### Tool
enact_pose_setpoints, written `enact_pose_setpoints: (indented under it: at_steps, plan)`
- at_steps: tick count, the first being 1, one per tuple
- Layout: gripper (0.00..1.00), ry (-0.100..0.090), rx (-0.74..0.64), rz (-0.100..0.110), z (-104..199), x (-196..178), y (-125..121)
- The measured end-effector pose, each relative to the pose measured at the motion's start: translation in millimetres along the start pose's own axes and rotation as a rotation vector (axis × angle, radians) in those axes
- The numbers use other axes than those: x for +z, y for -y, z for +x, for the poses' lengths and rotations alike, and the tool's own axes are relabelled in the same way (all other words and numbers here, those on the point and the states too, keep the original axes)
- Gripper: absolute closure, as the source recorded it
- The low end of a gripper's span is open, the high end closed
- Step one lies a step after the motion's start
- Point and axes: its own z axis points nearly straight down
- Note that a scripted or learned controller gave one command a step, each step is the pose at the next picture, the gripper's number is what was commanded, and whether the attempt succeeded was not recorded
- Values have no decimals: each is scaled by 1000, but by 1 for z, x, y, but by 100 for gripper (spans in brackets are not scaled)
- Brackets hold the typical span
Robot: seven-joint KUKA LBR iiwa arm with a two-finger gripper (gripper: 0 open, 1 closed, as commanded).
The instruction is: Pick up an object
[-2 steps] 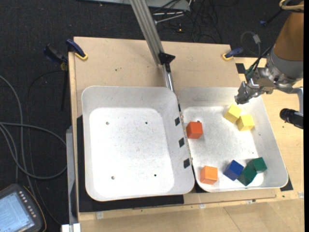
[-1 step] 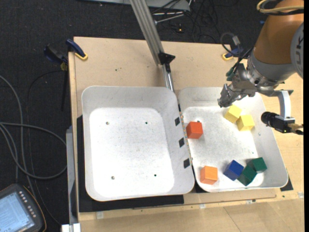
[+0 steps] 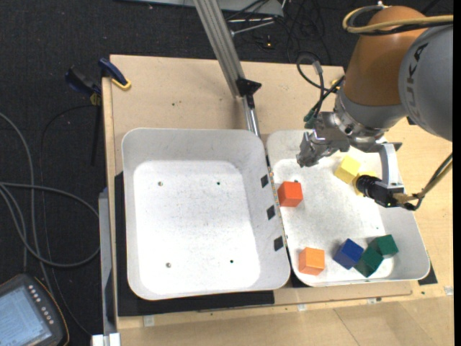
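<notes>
Camera view finds the gripper poised above the right bin, its finger spread impossible to tell. Nothing is lifted yet: the nearest orange block lies just below it, ungrasped.

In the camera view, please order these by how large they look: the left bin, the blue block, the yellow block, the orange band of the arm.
1. left bin
2. orange band, though it sits nearer the camera, which enlarges it
3. blue block and yellow block: they look alike, so I do not rank them
</notes>
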Motion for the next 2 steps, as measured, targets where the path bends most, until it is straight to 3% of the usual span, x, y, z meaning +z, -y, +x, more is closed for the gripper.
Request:
enact_pose_setpoints:
  at_steps: [2]
  plan:
    - [100, 0, 1, 0, 101, 20, 7]
